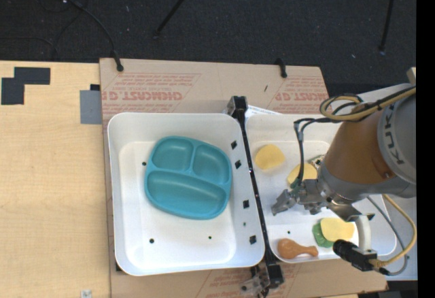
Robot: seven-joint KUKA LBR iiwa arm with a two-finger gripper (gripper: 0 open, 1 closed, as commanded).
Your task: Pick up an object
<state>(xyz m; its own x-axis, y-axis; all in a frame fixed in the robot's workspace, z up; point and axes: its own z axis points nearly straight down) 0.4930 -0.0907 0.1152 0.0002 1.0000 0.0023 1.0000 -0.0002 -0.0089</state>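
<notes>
Yellow object (pixel 303 172) half behind arm (pixel 363 154)

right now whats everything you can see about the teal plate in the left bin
The teal divided plate looks like smooth plastic, a rounded rectangle with three compartments: two smaller ones on the far side, one long one nearer the camera. It lies flat, right side up, turned slightly askew, near the middle of the left bin, with nothing else touching it.

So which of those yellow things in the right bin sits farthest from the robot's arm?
The round pale-yellow piece by the black divider: it lies alone in open view, while the other yellow pieces sit against the grey-and-orange arm.
</notes>
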